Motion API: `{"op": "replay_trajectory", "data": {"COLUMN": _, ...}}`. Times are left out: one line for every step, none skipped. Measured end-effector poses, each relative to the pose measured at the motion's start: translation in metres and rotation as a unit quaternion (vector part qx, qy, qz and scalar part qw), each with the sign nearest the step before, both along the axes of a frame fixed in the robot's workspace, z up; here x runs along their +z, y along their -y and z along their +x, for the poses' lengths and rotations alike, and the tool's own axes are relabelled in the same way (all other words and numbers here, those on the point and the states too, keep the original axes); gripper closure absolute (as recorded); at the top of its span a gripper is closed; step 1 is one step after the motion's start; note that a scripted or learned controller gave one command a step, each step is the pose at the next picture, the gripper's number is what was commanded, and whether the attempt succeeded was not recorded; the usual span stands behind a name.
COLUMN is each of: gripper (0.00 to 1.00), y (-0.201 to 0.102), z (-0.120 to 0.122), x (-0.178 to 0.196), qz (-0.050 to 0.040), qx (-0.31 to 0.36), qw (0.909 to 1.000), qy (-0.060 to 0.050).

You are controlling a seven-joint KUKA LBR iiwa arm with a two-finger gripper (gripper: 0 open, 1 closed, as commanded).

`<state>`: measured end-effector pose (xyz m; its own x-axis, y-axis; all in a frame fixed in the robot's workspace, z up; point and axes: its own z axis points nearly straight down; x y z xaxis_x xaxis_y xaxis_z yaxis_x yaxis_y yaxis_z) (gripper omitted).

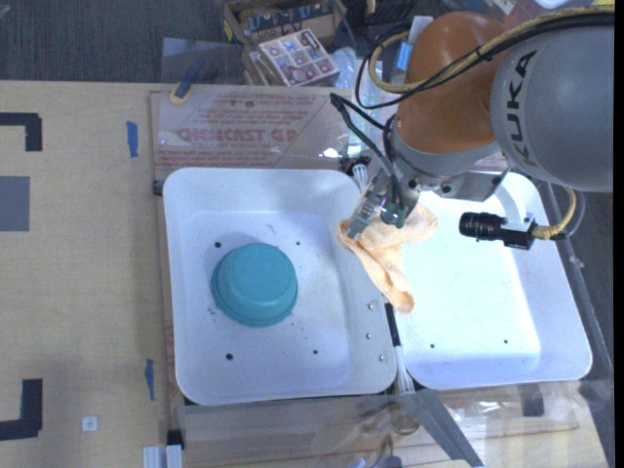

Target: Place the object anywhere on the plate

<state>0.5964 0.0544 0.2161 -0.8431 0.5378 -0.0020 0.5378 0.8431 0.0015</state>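
Item under transfer: a yellow cloth (388, 250), hanging at frame centre over the divide between the left bin (185, 203) and the right bin (546, 359). Its upper edge sits at the gripper (382, 213); its lower end trails down toward the bins' shared rim. The jaws appear closed on the top of the cloth, which bunches between them, though the hold looks slight. Destination: a teal plate (255, 283), lying upside down, as it seems, in the left bin, left of centre and well apart from the cloth. Step in hand, by judgement: carry phase. Next move calls for travel leftward over the plate, then release, the trailing end kept off the rim.
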Motion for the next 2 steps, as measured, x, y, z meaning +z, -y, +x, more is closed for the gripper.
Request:
{"op": "replay_trajectory", "data": {"gripper": 1.0, "y": -0.049, "z": 0.003, "x": 0.014, "qz": 0.0001, "qx": 0.198, "qw": 0.9801, "qy": 0.003}}
{"op": "replay_trajectory", "data": {"gripper": 1.0, "y": -0.1, "z": 0.003, "x": 0.013, "qz": 0.0, "qx": 0.279, "qw": 0.9603, "qy": 0.003}}
